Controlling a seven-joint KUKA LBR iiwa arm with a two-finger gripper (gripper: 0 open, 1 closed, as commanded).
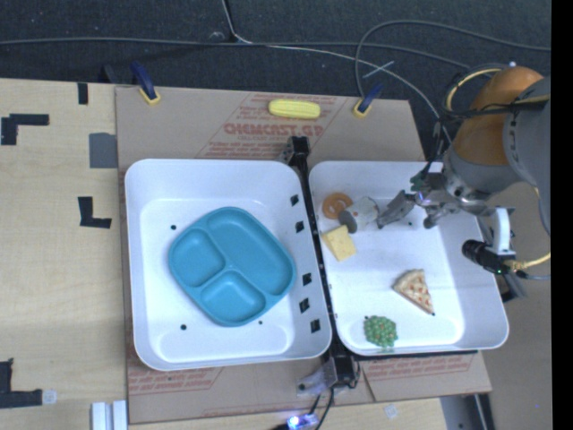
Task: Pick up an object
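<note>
A: Where's the target?
B: Orange round piece (337,206) in the right bin (479,334), yellow cheese block (339,243) just below, pizza slice (414,289) and broccoli (380,331) further down.
A: Gripper (390,214)?
B: Beside the round piece; can't tell how its jaws stand.

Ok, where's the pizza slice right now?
The pizza slice lies in the right bin, toward its lower right, above the broccoli and below the gripper.

Both white bins (148,267) look like smooth, slightly glossy plastic. The blue tray (231,264) is matt plastic. Under them is plain brown cardboard (192,124) with a dull papery finish, on a pale wood-look bench (49,267).
</note>
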